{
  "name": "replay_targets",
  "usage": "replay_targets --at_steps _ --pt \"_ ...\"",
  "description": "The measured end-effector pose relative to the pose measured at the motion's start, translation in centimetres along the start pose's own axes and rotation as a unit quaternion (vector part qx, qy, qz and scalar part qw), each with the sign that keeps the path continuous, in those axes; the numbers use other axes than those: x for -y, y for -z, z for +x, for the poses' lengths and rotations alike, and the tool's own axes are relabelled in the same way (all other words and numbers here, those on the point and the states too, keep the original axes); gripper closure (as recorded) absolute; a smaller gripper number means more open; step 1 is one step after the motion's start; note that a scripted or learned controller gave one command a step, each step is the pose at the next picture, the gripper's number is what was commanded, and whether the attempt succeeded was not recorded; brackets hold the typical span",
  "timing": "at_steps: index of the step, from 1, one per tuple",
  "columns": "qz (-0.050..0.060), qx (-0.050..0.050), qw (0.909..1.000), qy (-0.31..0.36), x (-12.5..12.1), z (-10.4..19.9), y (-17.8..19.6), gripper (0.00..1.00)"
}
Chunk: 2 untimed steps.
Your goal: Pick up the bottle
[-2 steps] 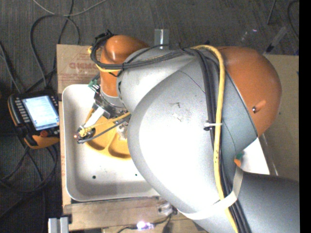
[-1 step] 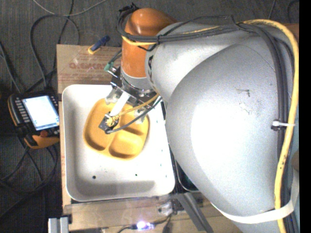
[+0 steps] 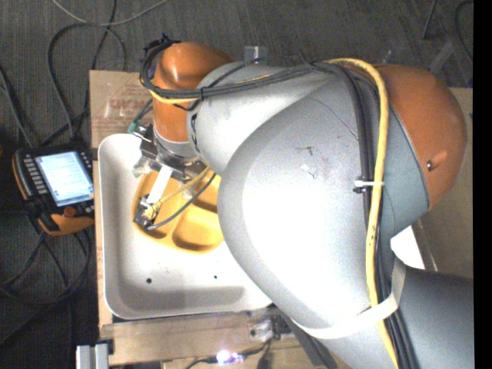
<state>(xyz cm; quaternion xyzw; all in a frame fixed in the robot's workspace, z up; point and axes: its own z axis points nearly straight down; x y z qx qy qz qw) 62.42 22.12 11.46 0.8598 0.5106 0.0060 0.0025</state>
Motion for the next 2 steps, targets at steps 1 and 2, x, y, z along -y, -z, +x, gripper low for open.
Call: replay_targets --at_steps 1,2 --pt "0.006 0.006 0.9966 0.082 -3.5 -1.5 10.7 0.0" --pt "0.005 0.005 0.9772 0.212 -3.2 2.9 21.1 0.0"
